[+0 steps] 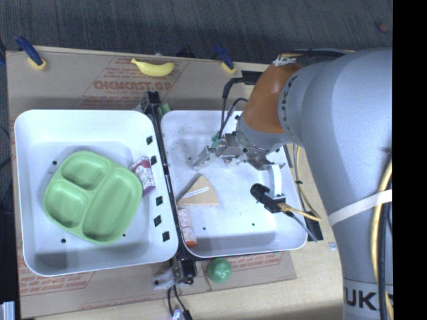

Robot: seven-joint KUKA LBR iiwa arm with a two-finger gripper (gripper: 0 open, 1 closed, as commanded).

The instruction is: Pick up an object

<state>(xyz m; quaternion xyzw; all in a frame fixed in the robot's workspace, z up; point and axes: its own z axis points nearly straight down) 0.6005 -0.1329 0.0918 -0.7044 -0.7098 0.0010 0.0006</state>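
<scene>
Hovering gripper (208, 153), open/shut state can't tell, w/in right bin (233, 247) toward far-left corner: approach step; next, prob. descend onto tan wedge (200, 193) nr left edge.

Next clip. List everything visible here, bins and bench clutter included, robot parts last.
Left bin: one, white, view's left.
Right bin: one, white, view's right.
Divided plate: one, green, in left bin.
Red packet: one, red-white, left bin, by its right wall.
Wedge: one, tan, right bin.
Orange packet: one, orange, right bin, along its left wall.
Banana: one, yellow, behind the bins.
Ball: one, green, before right bin.
Clamps: two, blue, far edge.
Arm: one, grey, orange band, from right.
Gripper: one, over right bin.
</scene>
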